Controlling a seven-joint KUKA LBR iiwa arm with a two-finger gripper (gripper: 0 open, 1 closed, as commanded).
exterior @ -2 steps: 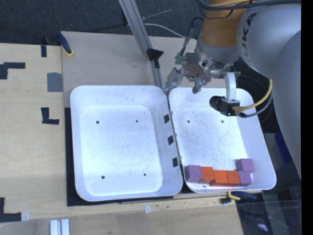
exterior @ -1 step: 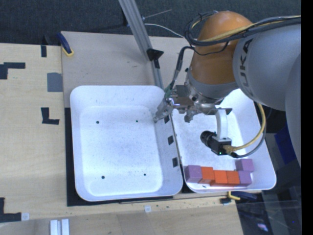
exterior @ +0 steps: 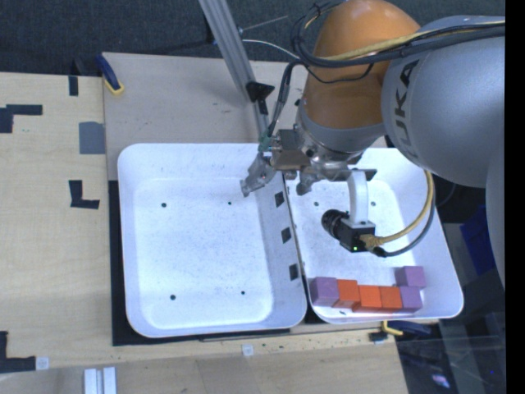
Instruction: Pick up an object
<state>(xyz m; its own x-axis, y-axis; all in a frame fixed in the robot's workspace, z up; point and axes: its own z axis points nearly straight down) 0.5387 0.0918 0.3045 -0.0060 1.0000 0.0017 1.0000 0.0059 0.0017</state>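
Hovering mid-frame over the bins' shared wall, my claw [exterior: 279, 179] holds nothing, its spread beyond my telling, so I judge I must next travel to the blocks [exterior: 369, 292] at lower right.

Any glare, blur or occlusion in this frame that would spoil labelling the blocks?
Camera view: even lighting, bright wash on the right bin, no harsh glare; purple and orange blocks look sharp along its near wall; the arm looms large and hides that bin's far part.
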